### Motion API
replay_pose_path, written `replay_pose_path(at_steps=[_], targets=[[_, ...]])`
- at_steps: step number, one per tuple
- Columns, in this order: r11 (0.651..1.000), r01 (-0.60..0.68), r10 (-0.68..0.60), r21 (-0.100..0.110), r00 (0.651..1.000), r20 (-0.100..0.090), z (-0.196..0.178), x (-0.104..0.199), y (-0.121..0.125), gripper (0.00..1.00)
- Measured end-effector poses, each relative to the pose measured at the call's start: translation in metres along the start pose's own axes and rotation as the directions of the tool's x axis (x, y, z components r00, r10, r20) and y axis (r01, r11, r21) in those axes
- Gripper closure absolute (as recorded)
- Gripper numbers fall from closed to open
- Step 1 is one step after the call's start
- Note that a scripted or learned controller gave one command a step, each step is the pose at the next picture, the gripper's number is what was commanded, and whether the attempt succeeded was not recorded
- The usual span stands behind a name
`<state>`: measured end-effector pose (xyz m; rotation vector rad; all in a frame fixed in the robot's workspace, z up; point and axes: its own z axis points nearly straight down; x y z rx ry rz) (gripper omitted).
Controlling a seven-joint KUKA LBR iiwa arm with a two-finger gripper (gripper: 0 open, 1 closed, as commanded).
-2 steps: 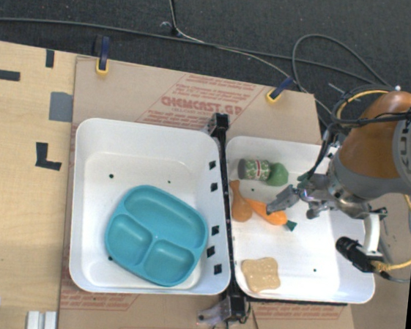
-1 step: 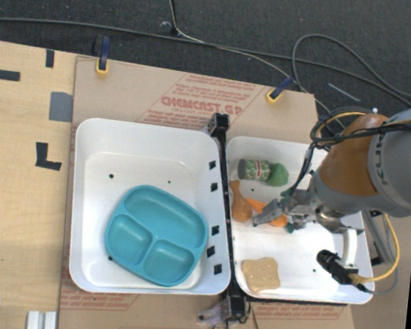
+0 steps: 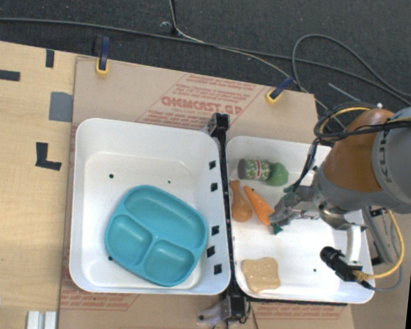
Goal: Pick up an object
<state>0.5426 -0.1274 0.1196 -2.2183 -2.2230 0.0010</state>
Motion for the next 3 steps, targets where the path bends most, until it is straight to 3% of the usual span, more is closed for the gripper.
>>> replay_pose_path(at_steps=[2, 3], targets=[[1.0, -0.001, 0.001, -0.006, 1.0, 0.001, -0.111, 0.005, 0.007, 1.0], [1.0, 0.004, -0.004, 0.001, 1.0, -0.001, -0.099, 0.062, -0.002, 1.0]])
